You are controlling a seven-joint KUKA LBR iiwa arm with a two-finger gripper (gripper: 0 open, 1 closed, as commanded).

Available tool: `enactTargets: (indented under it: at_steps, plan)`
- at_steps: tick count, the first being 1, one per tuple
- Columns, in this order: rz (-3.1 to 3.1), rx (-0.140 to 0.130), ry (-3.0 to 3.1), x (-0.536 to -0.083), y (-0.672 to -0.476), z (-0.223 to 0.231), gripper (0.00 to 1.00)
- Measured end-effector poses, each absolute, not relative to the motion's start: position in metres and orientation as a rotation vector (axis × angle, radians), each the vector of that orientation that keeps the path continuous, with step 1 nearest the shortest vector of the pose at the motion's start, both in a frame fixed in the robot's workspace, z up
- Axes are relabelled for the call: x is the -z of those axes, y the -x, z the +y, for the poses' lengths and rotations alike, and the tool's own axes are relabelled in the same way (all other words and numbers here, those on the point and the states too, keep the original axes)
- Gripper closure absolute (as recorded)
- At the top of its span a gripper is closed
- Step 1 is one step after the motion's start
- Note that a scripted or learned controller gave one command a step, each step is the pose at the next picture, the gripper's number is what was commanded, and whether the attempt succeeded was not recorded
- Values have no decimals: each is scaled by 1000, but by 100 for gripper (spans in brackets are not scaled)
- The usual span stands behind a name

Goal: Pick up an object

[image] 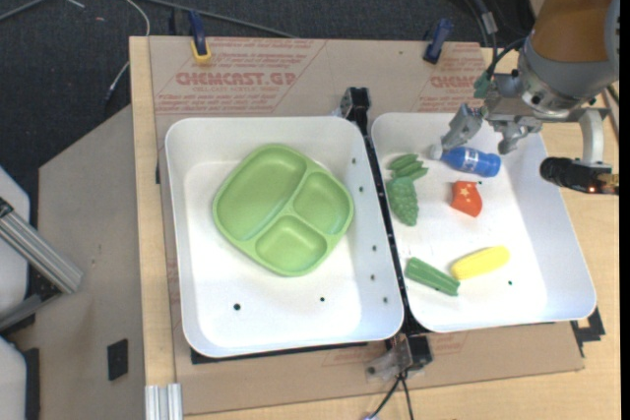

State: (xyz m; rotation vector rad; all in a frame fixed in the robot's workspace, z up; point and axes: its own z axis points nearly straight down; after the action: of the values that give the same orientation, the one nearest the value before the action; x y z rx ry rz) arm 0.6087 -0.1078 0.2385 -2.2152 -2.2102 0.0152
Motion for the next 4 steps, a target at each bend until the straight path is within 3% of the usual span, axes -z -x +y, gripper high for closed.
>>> enactTargets:
  at_steps: [1,2,4]
  plan:
    - [-2221,-1,2221,-247,-611,-108,0]
    - [-2216,-6,2218,-202,-606,-112,0]
    - [-2220,-2,2219,-108,-617,-110,0]
